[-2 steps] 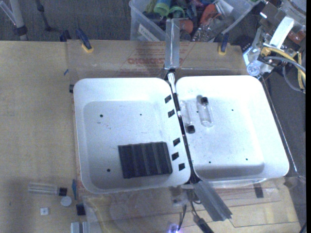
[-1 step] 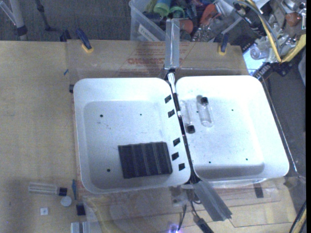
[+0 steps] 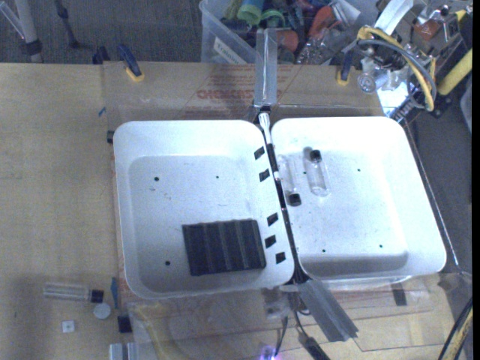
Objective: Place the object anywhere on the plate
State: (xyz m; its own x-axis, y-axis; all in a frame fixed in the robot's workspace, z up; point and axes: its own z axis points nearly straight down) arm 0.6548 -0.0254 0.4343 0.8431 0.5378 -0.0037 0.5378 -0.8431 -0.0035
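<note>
Two clear vials lie in the right bin point(image 3: 390, 201), near its left wall. The vial point(image 3: 317, 172) further right is a see-through tube with a dark cap at its far end; it lies lengthwise, pointing away from the near rim. The second vial point(image 3: 288, 180) lies just left of it, close to the divider point(image 3: 279, 201), with its dark cap at the near end. The two are side by side but apart, caps at opposite ends.

The left bin point(image 3: 150, 163) holds a dark ribbed plate point(image 3: 223, 246), a flat rectangle with ridges running across it, lying toward the near right corner. Both vials are well apart from the plate, in the other bin.

Behind the bins stands a clear tub point(image 3: 225, 21) of mixed colourful items. Another small vial point(image 3: 71, 292) lies on the bench point(image 3: 52, 163) by the left bin's near corner.

The gripper's state cannot be told from this view.
</note>
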